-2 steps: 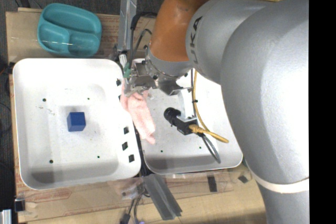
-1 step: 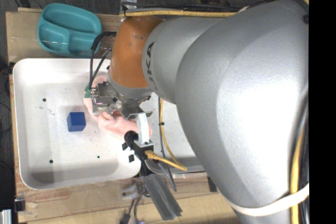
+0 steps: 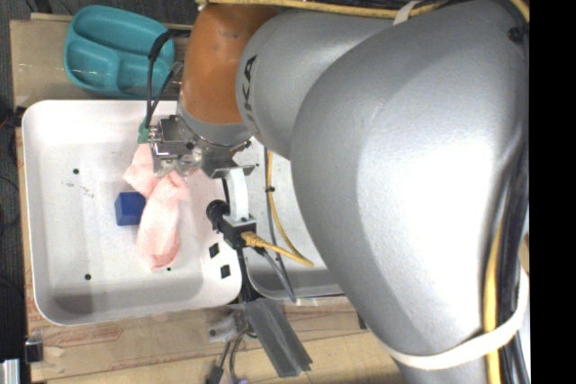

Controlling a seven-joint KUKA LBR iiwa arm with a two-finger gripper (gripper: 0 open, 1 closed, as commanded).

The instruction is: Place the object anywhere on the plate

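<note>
Bin: the left white bin [image 3: 54, 283] takes the left half of the frame; its floor is mostly bare toward the lower left.
Blue block: a small blue block [image 3: 130, 209] lies on the bin floor, left of centre, just beside the pink thing and perhaps touching it.
Object: a soft pink cloth-like object [image 3: 160, 216] lies or hangs in the middle of the frame. It is pale pink, crumpled and long, its upper end under the wrist and its lower end toward the bottom of the bin.
Gripper: the gripper [image 3: 171, 153] is at the upper end of the pink object, below the orange band. I cannot tell if the jaws are clenched or released, because the wrist hides them.
Teal thing: a teal plastic object [image 3: 108, 49] sits in the upper left, outside the bin.
Step in hand: probably grasping or lifting the pink object.
Advice: lift slowly and straight up, so the limp cloth does not slip out or drag the blue block along.
</note>
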